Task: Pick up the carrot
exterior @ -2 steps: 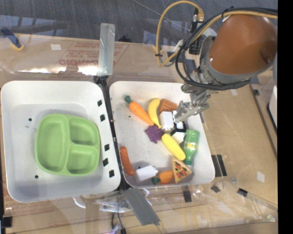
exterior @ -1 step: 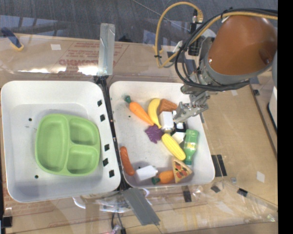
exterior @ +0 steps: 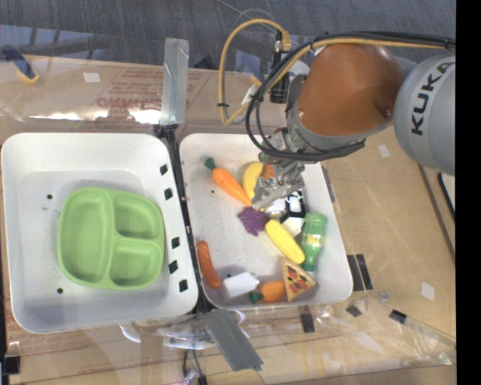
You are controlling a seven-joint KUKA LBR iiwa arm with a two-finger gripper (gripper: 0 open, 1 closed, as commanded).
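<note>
**Bins and their other contents**

A green divided plate (exterior: 111, 237) is lying in the left bin (exterior: 16, 215); in the right bin (exterior: 194, 215), corn (exterior: 284, 241), a green bottle (exterior: 313, 240), a purple piece (exterior: 252, 220) and a pizza slice (exterior: 297, 281) are sitting close together

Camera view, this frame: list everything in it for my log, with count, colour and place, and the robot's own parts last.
Bins: two, white, side by side on the bench.
Divided plate: one, light green, in the left bin.
Carrot: one, orange with green top, upper left of the right bin.
Corn cob: one, yellow, middle of the right bin.
Purple piece: one, left of the corn.
Green bottle: one, right of the corn.
Pizza slice: one, near the right bin's front wall.
White block: one, at the front wall.
Sausage-like piece: one, orange-red, along the right bin's left wall.
Gripper: one, metallic, over the right bin beside the carrot.
Arm: one, grey with orange band, from the right.
</note>
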